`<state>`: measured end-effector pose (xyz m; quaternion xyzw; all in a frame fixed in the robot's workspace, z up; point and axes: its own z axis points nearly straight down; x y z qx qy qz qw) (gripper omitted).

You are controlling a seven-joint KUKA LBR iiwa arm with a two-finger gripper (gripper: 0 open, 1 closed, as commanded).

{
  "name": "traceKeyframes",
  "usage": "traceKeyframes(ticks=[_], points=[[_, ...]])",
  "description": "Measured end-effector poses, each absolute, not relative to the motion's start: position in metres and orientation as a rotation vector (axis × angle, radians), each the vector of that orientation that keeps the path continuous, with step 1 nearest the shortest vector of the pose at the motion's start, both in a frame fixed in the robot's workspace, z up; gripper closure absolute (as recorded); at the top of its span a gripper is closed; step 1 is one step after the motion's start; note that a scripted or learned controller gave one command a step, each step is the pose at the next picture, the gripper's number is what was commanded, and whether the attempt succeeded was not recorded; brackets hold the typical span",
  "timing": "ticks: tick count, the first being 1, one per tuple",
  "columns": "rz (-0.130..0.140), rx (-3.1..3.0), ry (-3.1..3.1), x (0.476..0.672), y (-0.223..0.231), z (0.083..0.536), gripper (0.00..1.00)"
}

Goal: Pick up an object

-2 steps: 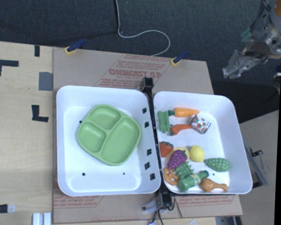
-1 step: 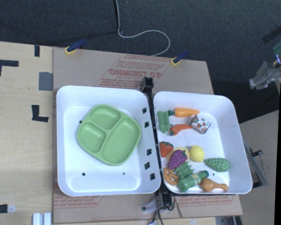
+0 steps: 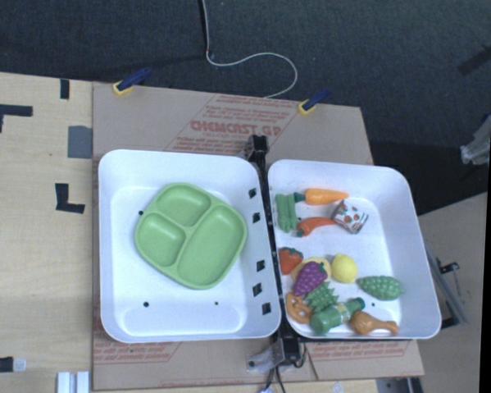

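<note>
Camera view has the right bin (image 3: pixel 409 210) packed with toy food: a carrot (image 3: pixel 325 196) and a small spotted cup (image 3: pixel 350 216) at the far end, a yellow lemon (image 3: pixel 343 269), purple grapes (image 3: pixel 308 278) and a bumpy green piece (image 3: pixel 379 286) mid-way, and a drumstick (image 3: pixel 371 324) at the near edge. Left bin (image 3: pixel 117 226) just has a green divided plate (image 3: pixel 192 235) sitting in it. Both bins rest on a cardboard sheet (image 3: pixel 225 125) with reddish printing on the far side that's too blurry for me to read, and the gripper's jaws can't be judged from this shot.
</note>
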<state>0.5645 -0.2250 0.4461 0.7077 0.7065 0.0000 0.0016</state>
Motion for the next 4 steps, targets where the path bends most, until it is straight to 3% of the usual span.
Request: traceKeyframes(ticks=[2, 4], points=[[-0.002, 2.216, 2.222, 0.567, -0.223, 0.465, 1.0], [-0.003, 2.222, 2.222, 0.548, -0.224, 0.415, 1.0]])
